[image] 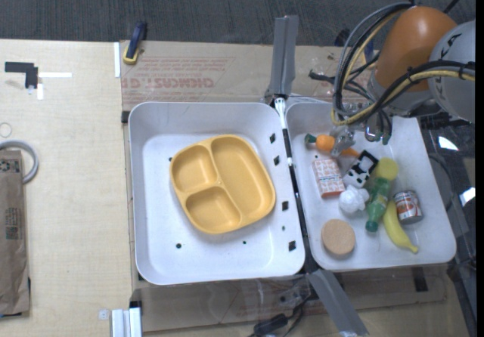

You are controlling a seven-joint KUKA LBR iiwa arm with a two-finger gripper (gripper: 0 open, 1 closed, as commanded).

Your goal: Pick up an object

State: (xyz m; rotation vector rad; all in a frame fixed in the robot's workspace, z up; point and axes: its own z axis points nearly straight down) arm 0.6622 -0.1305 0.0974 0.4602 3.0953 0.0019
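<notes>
On the pale table [60,177], well left of the yellow divided plate [221,183], a brown paper bag [13,230] lies at the edge of the view. The plate sits alone in the left bin [151,252], a little above that bin's middle, its three compartments bare. Beyond the plate, a brown cardboard sheet [197,75] lies flat, with a small blue and yellow tool [135,42] at its left corner.

Right of the plate, across the shared rim, the right bin [435,248] holds the loose things. Nearest the plate lies a small red-and-white box [328,177]; below it is a round tan disc [338,237]. Farther right come a white ball [352,200], a black-and-white toy [361,169], a green bottle [376,203], a yellow banana [396,226] and a small can [408,207].

The small orange fruit [325,143] lies at the upper left of this bin, above the box. The pincer [349,135] hangs just to the fruit's right, close beside it and perhaps touching; cables and the wrist hide its tips, so I cannot tell how far it gapes or whether it grips anything.
</notes>
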